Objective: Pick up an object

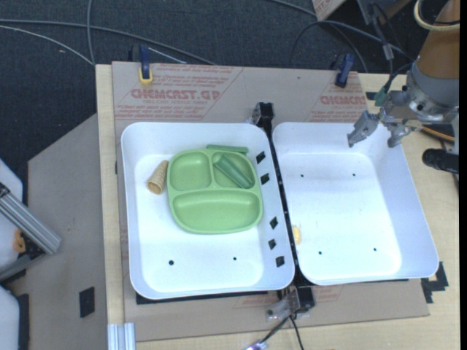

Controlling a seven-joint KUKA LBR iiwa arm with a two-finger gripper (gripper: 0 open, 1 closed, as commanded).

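**Inspector:** Where are the candidate objects located?

**Assistant:** All are found in or at the left bin (146,268). A green divided plate (215,190) is seen lying flat near the bin's middle. A darker green elongated piece (234,170) is seen resting in the plate's upper right compartment, its long axis running diagonally from upper left to lower right. A tan cone-shaped item (157,176) is noted touching or just beside the plate's left edge, its axis near upright in the view. A small yellowish item (295,234) is seen at the seam between the bins; its identity cannot be determined.

**Inspector:** And the end effector?

**Assistant:** The end effector (377,133) is observed over the upper right corner of the right bin (365,261), with its two fingers spread apart and nothing held between them. Every candidate is placed to its left in the view, well apart from it, across the divider.

**Inspector:** The arm's pose?

**Assistant:** The arm (438,57) is seen entering from the right, the wrist pointed downward at the bin's far edge. It is judged that a leftward travel across the seam is required before any descent, and that the cone-shaped item is likely the easiest grasp, since the plate lies flat and wide.
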